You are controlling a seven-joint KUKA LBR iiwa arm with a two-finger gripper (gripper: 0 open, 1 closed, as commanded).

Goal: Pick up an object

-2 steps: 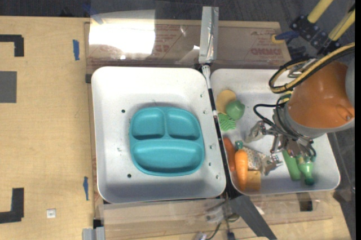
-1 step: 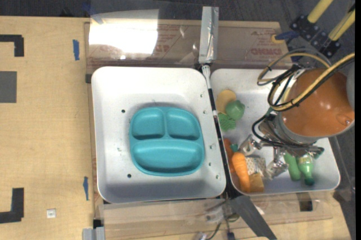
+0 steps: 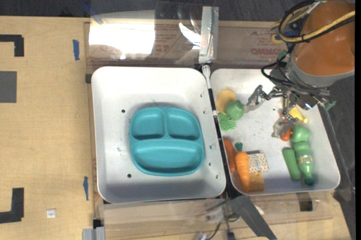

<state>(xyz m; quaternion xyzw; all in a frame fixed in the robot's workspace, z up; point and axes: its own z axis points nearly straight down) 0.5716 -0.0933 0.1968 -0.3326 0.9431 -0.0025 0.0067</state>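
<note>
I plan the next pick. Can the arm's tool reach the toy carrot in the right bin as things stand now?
Probably yes. The toy carrot lies uncovered near the front of the right bin, though a patterned block sits right beside it. The tool is above the same bin.

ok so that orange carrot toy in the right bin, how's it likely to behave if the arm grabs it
The carrot looks like smooth moulded plastic, so probably stiff, light, maybe slippery. Its tapered round body may roll. It lies against a small box, which could crowd a grasp.

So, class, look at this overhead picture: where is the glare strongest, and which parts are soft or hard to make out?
In the camera view, glare washes over the clear plastic sheet behind the bins; the left bin is evenly lit, with soft shadow around the teal plate; the gripper and nearby toys blur into clutter.
</note>
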